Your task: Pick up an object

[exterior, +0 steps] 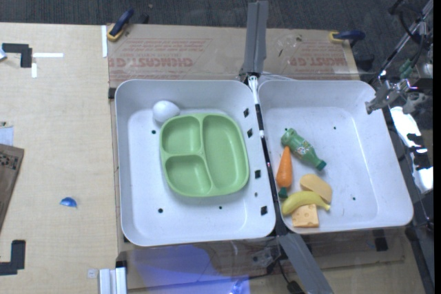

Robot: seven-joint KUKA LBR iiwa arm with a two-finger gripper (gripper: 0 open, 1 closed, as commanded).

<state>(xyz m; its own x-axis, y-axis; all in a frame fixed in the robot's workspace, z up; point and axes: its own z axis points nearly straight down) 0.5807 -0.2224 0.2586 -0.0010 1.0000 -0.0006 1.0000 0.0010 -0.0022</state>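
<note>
The right bin (365, 169) holds a cluster of toy food near its left wall: a green bottle (302, 148), an orange carrot (284, 167), a yellow banana (303, 202), a pale yellow wedge (318, 186) and an orange-yellow cheese block (306, 217). In the left bin (138, 203) lie a green divided plate (204, 153) and a white ball (165, 109) at its far left corner. My gripper (383, 97) shows as grey metal parts over the right bin's far right rim, well away from all the objects and partly lost in clutter.
A grey divider bar (256, 38) stands behind the seam between the bins. Blue clamps (121, 22) (350, 36) hold a cardboard sheet behind them. Wooden bench (48, 148) lies to the left with a small blue piece (67, 202).
</note>
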